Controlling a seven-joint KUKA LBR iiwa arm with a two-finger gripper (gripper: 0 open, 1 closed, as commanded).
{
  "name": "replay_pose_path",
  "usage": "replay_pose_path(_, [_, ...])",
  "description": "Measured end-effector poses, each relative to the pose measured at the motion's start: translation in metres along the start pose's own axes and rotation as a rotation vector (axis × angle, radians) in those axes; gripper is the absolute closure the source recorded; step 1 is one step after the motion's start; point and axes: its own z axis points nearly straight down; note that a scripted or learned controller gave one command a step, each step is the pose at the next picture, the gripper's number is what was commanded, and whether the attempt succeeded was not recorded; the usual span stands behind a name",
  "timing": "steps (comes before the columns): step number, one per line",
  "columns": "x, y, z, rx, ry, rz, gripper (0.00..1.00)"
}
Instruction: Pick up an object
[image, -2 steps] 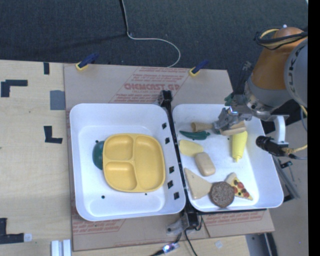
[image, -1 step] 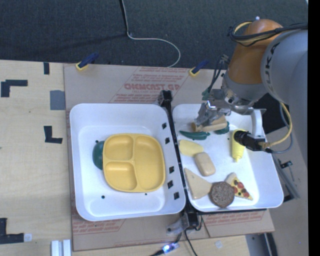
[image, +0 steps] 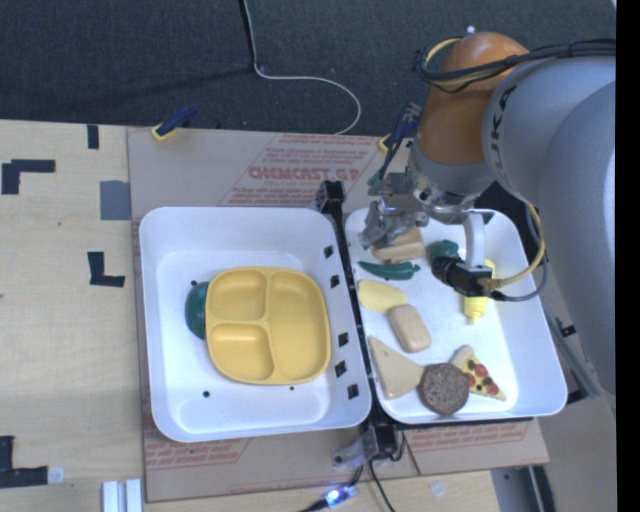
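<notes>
One likely target: tan block (image: 405, 246), towards the back-left corner of the right bin (image: 520, 405), close to the shared wall. Directly over it, gripper (image: 388, 226), lowered near the bin floor; touching the block or just above it, hard to say. Width of the pincer impossible to tell from this slant, so no grasp claimed.

Just beside the block, a green pod (image: 388, 268) and a teal scrap (image: 445, 247), probably crowding the approach. Further forward, bread roll (image: 408, 327), brown patty (image: 444, 388) and pizza slice (image: 480, 376), less crowded around the roll and so easier to single out. In the left bin (image: 150, 300), yellow divided plate (image: 268, 325) lying over most of a dark teal item (image: 194, 310): awkward picks, both.
</notes>
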Motion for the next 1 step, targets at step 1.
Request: replay_pose_path(1, [0.0545, 0.0046, 0.0102, 0.000, -0.001, 0.001, 1.00])
